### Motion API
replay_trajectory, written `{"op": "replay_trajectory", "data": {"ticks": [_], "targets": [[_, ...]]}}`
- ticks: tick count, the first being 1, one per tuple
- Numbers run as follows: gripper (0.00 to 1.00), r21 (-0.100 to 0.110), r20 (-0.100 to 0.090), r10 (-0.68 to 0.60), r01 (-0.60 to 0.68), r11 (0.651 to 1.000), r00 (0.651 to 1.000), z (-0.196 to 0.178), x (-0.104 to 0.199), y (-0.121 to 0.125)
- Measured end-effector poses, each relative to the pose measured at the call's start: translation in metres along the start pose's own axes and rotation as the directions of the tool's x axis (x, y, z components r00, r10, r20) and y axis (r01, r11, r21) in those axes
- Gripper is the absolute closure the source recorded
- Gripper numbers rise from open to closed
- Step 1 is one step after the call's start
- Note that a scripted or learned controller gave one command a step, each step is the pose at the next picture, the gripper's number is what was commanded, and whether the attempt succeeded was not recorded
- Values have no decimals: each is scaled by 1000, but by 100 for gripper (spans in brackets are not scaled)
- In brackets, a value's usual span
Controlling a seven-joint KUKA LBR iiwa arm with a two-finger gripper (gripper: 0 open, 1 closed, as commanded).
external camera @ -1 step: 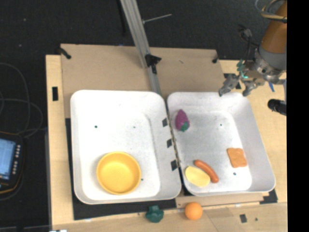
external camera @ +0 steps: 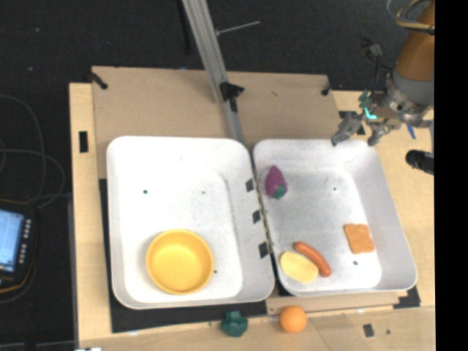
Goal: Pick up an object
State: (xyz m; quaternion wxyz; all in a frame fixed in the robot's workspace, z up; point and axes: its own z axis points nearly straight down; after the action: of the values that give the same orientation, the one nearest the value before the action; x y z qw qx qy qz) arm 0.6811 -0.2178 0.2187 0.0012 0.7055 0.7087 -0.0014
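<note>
- A yellow bowl [external camera: 180,261] is seen in the left bin [external camera: 131,159], toward that bin's near edge and well apart from the gripper; it sits upright with its mouth up, so only its thin rim would be offered to the fingers.
- A green toy [external camera: 234,323] and an orange ball [external camera: 292,319] are found on the bench just in front of the right bin [external camera: 380,189], outside its wall, so they are judged unlikely targets.
- A purple, grape-like piece [external camera: 275,182] lies inside the right bin, close to its left wall, near the seam between the two bins; that wall could crowd one finger.
- A pale yellow piece [external camera: 298,267] and a red sausage [external camera: 313,258] lie at the right bin's near edge, touching or overlapping, which would make a clean grasp of either one harder.
- An orange cracker-like square [external camera: 358,238] lies flat on the right bin's floor, apart from the other pieces; its flatness leaves little to pinch.
- The gripper [external camera: 361,129] is held above the right bin's far right corner, with its two fingers spread apart and nothing between them.
- Nothing has yet been picked; the purple piece and the square are judged the most approachable, being free of neighbours.
</note>
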Motion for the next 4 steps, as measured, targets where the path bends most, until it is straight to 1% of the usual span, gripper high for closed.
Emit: {"op": "replay_trajectory", "data": {"ticks": [1, 2, 3, 4], "targets": [[0, 2, -1, 1, -1, 1000, 1000, 53, 7, 5], [0, 3, -1, -2, 2, 1000, 1000, 96, 10, 2], [0, 1, 0, -3, 3, 1000, 1000, 118, 9, 2], [100, -3, 5, -7, 7, 1000, 1000, 104, 7, 3]]}}
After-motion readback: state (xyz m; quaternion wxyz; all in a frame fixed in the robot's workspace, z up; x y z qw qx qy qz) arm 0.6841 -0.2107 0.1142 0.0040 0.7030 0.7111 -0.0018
